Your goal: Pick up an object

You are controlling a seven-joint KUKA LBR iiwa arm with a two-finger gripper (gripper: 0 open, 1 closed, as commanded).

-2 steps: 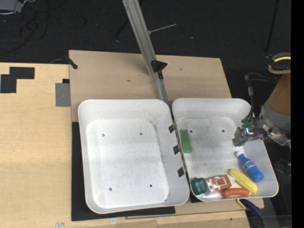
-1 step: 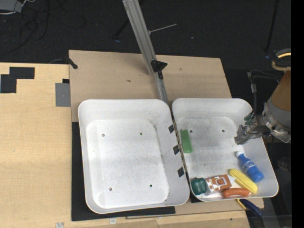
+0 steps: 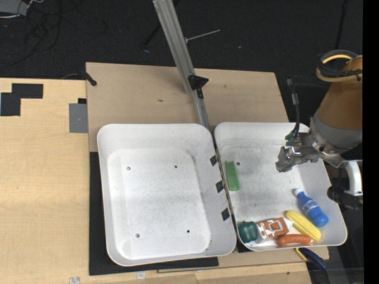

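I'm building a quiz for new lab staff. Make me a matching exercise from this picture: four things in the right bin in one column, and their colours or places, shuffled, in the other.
Things:
1. bottle
2. corn
3. block
4. gripper

Descriptions:
A. green, by the bin's left wall
B. blue, near the right rim
C. grey, over the bin's upper right part
D. yellow, just below the bottle

Pairs: 1-B, 2-D, 3-A, 4-C
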